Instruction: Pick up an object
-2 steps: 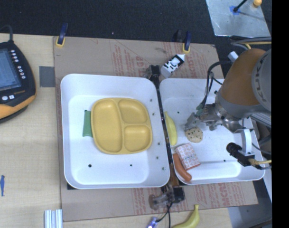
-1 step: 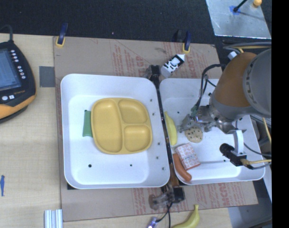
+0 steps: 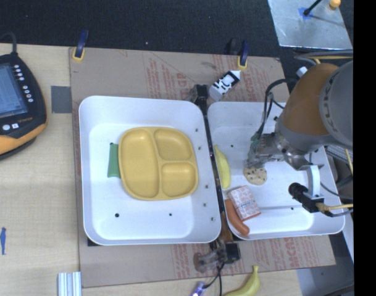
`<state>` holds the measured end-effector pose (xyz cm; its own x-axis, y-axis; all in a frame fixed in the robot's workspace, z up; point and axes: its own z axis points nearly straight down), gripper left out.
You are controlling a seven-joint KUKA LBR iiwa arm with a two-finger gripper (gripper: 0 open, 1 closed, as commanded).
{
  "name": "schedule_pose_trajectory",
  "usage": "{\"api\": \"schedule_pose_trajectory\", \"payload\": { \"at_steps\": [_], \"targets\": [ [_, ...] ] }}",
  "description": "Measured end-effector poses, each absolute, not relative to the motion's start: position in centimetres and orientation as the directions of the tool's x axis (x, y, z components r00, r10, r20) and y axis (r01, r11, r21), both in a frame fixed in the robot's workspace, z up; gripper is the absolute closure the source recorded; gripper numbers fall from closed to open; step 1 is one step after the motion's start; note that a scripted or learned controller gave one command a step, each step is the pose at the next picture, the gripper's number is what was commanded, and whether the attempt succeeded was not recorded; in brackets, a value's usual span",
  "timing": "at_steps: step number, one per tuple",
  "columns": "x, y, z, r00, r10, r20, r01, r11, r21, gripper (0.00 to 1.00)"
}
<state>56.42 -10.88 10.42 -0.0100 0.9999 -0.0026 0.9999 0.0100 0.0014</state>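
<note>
the gripper (image 3: 258, 163) hangs just above the cookie (image 3: 256, 176) in the right bin (image 3: 299, 227); whether it is open or closed, i cannot tell.

On the surface (image 3: 33, 190) two bins sit side by side on a cardboard sheet (image 3: 144, 73). The left bin (image 3: 95, 165) holds a tray (image 3: 158, 162), and a flat piece (image 3: 113, 160) lies tucked under the tray's left edge. My arm (image 3: 317, 110) reaches over the right bin (image 3: 286, 224) from the right, my tool (image 3: 259, 158) just above a cookie (image 3: 256, 176) near the bin's middle. Along that bin's left wall lies a banana (image 3: 222, 167); in front of it a packet (image 3: 244, 202) and what may be a sausage (image 3: 236, 221). A pendant (image 3: 12, 103) rests far left. Another banana (image 3: 246, 283) lies in front of the bins.
</note>
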Motion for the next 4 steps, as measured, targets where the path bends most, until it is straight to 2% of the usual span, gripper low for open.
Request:
{"api": "schedule_pose_trajectory", "payload": {
  "at_steps": [1, 2, 3, 4],
  "targets": [
    [56.4, -10.9, 10.4, -0.011, 1.0, -0.003, 1.0, 0.011, 0.001, 0.0],
    [56.5, -11.0, 11.4, -0.012, 1.0, -0.006, 1.0, 0.012, 0.006, 1.0],
    [56.5, -11.0, 11.4, -0.012, 1.0, -0.007, 1.0, 0.012, 0.006, 0.0],
    [56.2, -11.2, 9.1, -0.005, 1.0, -0.001, 1.0, 0.005, -0.006, 0.0]
  ]
}}
